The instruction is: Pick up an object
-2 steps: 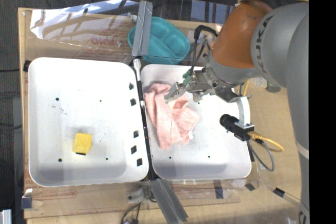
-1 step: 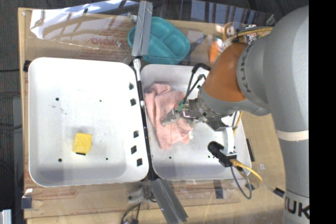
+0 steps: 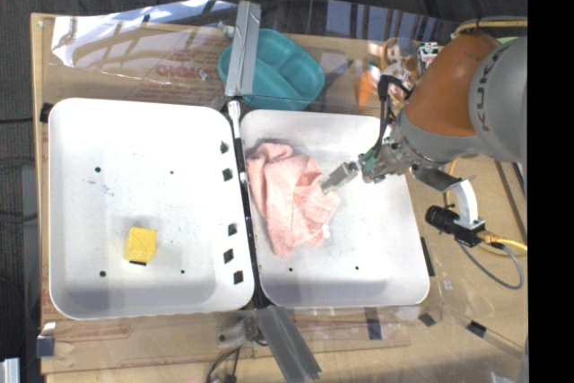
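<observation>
The grey arm [image 3: 466,103] with its orange band enters from the right of the frame and reaches down into the right bin [image 3: 386,274]. Its end effector [image 3: 334,178] sits at the right edge of a crumpled pink cloth [image 3: 289,197], touching or just above it (the slant of the view leaves that unclear), and whether it is open, closed or gripping the cloth cannot be told. The cloth lies in the left half of the right bin, near the divider. A small yellow block [image 3: 141,245] rests in the lower part of the left bin [image 3: 90,139]. A teal tray [image 3: 278,72] stands on the table [image 3: 117,72] behind the bins.
</observation>
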Robot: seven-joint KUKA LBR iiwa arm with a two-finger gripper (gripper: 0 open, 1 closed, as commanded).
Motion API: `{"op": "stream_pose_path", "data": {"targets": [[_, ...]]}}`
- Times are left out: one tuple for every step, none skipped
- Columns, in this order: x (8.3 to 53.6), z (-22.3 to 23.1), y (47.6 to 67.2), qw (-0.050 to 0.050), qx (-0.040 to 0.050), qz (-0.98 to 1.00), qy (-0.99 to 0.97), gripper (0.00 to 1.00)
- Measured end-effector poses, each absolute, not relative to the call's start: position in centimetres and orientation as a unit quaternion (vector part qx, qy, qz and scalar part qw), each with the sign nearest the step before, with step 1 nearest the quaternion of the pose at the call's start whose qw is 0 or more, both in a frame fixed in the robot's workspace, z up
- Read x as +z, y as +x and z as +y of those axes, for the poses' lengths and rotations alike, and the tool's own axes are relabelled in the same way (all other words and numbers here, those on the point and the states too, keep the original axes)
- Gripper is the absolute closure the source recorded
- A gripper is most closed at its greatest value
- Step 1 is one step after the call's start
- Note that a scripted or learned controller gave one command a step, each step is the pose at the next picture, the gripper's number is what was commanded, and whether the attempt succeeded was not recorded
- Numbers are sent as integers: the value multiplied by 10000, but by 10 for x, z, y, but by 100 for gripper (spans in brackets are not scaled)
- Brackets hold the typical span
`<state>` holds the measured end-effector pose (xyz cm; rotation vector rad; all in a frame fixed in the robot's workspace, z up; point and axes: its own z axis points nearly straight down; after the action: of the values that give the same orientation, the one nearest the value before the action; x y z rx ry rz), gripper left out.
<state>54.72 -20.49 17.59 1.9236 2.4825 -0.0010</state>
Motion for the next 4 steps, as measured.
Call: {"op": "stream_pose_path", "data": {"targets": [[166, -210, 567, 0, -4, 7985, 6020, 0], [92, -184, 563, -4, 0, 8489, 5286, 0], [93, -200, 600, 11, 2, 8707, 4918, 0], [104, -199, 601, 17, 0, 8720, 4896, 100]]}}
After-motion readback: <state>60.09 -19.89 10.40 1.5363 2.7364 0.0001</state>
